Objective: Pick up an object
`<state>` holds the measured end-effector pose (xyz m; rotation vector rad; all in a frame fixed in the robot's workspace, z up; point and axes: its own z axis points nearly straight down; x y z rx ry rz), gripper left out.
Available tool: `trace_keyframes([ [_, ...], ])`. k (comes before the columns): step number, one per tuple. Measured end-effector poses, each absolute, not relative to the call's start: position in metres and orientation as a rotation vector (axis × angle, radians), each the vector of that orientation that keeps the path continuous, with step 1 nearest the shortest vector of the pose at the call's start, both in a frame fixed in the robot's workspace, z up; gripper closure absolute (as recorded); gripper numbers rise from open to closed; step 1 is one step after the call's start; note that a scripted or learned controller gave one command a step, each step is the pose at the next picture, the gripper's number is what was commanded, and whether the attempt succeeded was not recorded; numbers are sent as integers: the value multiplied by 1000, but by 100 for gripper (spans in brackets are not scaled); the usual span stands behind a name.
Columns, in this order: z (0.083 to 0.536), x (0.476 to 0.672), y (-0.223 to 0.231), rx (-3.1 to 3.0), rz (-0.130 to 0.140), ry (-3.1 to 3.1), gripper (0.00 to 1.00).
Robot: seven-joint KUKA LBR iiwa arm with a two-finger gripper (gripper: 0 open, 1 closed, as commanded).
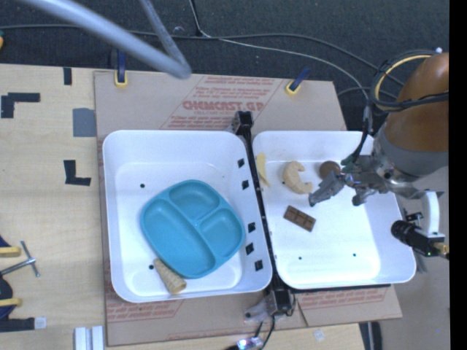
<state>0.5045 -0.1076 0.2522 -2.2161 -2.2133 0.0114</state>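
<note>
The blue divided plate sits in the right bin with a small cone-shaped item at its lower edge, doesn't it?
Not quite: the blue divided plate sits in the left bin, not the right one, as the camera view shows. The rest stands: a small cone-shaped item lies at its lower edge.

Even overhead light, soft focus throughout

You get bright, diffuse light from above: the two white bins [328, 265] are lit evenly with only faint shadows under the blue plate [191, 227] and the small items. The grey bars [95, 24] crossing your top left corner are close to the lens and blurred. Overall sharpness is modest, and the dark floor [314, 20] beyond the bench shows little detail.
</note>
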Motion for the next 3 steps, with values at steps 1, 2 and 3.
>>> trace_keyframes([
  [1, 257, 507, -107, -2218, 2, -2222, 0],
  [2, 193, 501, -105, -2215, 8, -2218, 0],
  [3, 134, 499, -114, -2217, 8, -2217, 0],
])
